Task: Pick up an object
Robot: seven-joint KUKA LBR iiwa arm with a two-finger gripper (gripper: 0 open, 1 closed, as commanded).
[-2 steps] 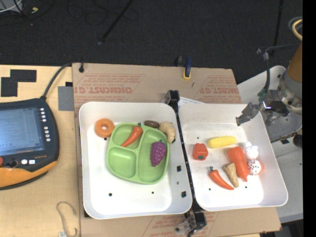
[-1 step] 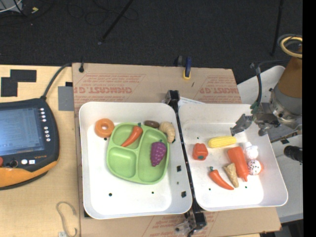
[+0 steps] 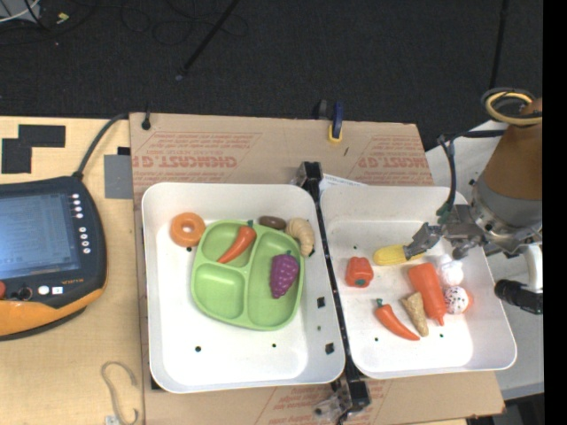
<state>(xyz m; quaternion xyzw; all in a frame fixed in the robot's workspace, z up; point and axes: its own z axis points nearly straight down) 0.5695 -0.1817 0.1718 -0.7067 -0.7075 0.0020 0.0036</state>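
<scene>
Yellow plastic corn cob (image 3: 391,255) lies toward the right bin's (image 3: 496,361) far edge, at the gripper (image 3: 427,239); whether that claw is released or clenched, I cannot tell. Descend squarely over it. Nearby, the red plastic pepper (image 3: 358,272) and large orange plastic carrot (image 3: 428,291) crowd the approach.

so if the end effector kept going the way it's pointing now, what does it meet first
Most likely the yellow corn-like toy. The end effector points leftward and down into the right bin, with that toy right at its tip. Whether they already touch is unclear, since one slanted view hides the height. The red pepper lies further along.
</scene>
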